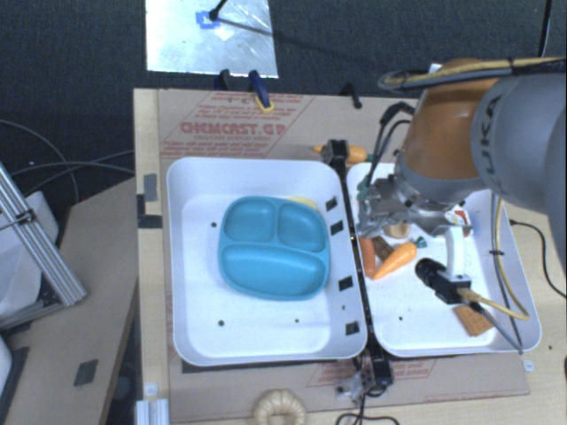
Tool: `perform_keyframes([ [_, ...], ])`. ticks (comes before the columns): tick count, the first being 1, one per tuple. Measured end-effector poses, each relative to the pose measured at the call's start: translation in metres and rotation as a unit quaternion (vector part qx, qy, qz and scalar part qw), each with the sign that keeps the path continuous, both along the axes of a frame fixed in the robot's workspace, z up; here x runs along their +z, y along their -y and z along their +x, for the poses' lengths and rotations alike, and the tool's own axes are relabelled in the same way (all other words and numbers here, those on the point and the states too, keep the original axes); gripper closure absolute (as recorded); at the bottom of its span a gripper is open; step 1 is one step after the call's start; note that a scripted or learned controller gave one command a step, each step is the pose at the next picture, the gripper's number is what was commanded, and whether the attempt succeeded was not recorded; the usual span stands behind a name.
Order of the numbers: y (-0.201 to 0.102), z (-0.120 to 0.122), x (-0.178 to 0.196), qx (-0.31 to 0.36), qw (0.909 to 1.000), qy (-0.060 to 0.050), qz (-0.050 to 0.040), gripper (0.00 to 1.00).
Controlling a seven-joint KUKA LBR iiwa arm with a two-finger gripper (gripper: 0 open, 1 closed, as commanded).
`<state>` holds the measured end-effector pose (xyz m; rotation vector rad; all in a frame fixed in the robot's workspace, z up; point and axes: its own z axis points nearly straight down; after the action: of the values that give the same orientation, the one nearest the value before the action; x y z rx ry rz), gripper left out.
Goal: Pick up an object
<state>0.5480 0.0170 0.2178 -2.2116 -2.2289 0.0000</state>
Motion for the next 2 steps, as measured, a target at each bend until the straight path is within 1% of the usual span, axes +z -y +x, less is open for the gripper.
perform_keyframes([
  [1, -0.034, -0.022, 0.017, 0.001, 1.0000, 0.001, 0.0005, 1.00],
  [2, -0.025, -0.015, -0.002, -0.004, 1.0000, 0.000, -0.0008, 1.00],
])
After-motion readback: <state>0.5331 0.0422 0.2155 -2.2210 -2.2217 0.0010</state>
